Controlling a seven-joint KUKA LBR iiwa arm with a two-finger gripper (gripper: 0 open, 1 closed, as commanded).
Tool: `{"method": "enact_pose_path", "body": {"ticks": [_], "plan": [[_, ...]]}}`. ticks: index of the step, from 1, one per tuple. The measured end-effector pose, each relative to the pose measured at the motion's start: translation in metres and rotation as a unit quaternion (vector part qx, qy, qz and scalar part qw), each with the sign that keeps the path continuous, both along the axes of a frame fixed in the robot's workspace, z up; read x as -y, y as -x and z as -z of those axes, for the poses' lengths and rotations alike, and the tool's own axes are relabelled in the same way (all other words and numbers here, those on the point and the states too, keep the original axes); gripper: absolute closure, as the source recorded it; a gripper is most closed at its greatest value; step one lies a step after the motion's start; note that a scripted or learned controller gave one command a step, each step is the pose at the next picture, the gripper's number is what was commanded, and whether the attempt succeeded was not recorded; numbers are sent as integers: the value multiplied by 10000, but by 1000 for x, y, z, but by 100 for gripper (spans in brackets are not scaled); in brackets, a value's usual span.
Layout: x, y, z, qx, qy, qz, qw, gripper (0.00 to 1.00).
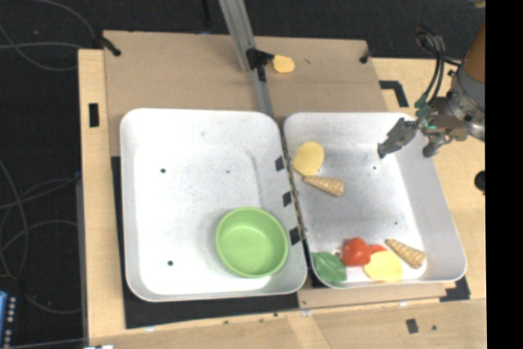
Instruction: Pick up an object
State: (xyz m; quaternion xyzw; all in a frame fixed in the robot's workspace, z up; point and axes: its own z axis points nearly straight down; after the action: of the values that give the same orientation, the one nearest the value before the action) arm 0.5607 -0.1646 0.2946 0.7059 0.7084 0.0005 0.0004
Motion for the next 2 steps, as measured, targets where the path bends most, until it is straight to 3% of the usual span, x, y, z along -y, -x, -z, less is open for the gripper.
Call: {"method": "enact_pose_path", "body": {"ticks": [1,2], "plan": [[0,0,0,2,-2,3,10000,0],[-2,4,62,-31,8,21,10000,0]]}}
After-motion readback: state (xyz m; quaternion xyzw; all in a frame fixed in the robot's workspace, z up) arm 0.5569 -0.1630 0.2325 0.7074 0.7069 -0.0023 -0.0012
